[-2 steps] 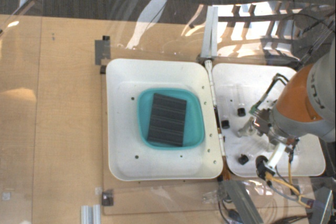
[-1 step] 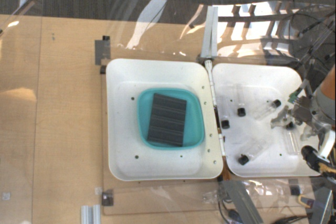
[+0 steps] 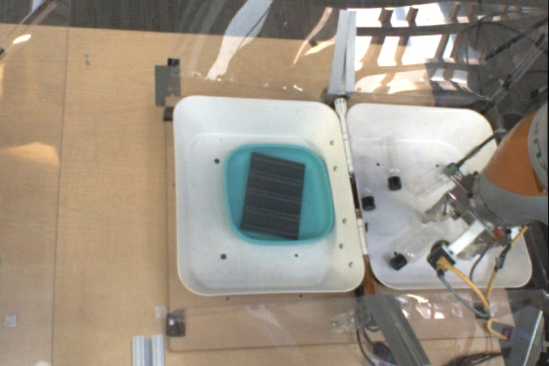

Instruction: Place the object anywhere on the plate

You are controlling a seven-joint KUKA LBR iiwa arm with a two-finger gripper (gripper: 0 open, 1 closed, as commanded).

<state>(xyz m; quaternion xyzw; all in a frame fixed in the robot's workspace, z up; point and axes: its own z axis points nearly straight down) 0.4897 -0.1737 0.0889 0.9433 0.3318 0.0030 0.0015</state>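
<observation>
Claw (image 3: 442,206): located at the right of the frame, low over the right-hand bin (image 3: 403,126). Whether it is open or closed cannot be told from this angle, and nothing can be seen in its grasp. Task item: a ridged dark block (image 3: 274,196) lies flat on the teal plate (image 3: 233,184) in the left-hand bin (image 3: 199,210), slightly askew and wholly within the plate's rim. It is well apart from the claw, to the claw's left across the wall between the bins. In my judgement the placement is made. Risks noted: a further grasp attempt could drag the block over the plate's lower edge, which it lies near. Three small black pieces (image 3: 394,182) lie just left of the claw and could be struck or taken in error.
</observation>
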